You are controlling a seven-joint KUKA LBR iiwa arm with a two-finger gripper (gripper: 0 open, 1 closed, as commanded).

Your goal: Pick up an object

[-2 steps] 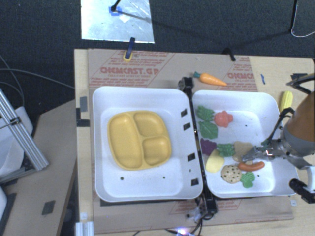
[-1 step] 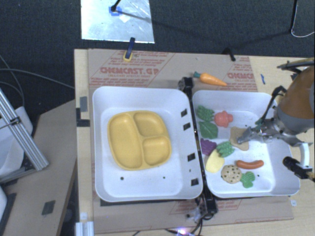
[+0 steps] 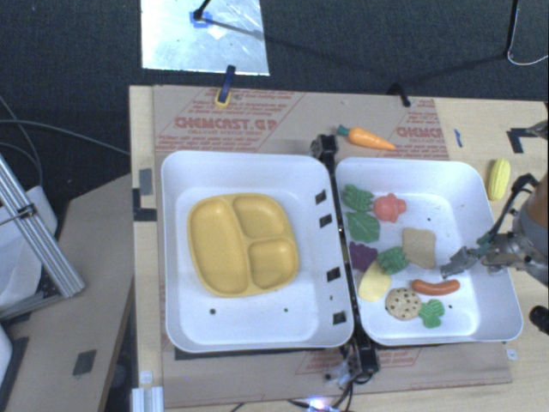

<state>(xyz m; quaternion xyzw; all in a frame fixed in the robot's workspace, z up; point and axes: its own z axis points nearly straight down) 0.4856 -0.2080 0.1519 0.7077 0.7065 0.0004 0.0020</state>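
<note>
My end effector [image 3: 455,263] reaches in from the right and hangs low over the right-hand bin [image 3: 463,177], its tip just above the red sausage [image 3: 435,287] and just right of the tan bread slice [image 3: 419,246]. How far it is open I cannot tell, and nothing shows in its hold.

Toy foods lie clustered in that bin, likely so any one can serve as the thing to pick up: a red piece [image 3: 389,207], green leafy pieces [image 3: 361,214], purple grapes [image 3: 362,254], a yellow piece [image 3: 374,283], a cookie [image 3: 401,304] and a green piece [image 3: 431,312]. The sausage looks nearest my reach.

The left-hand bin [image 3: 249,166] holds a yellow divided plate [image 3: 244,244]. A carrot [image 3: 366,137] and a corn cob [image 3: 498,178] rest on the tabletop [image 3: 137,316], outside the bins.

The cardboard sheet [image 3: 257,114] under the bins reads "CHEMCAST GP" in red print.
</note>
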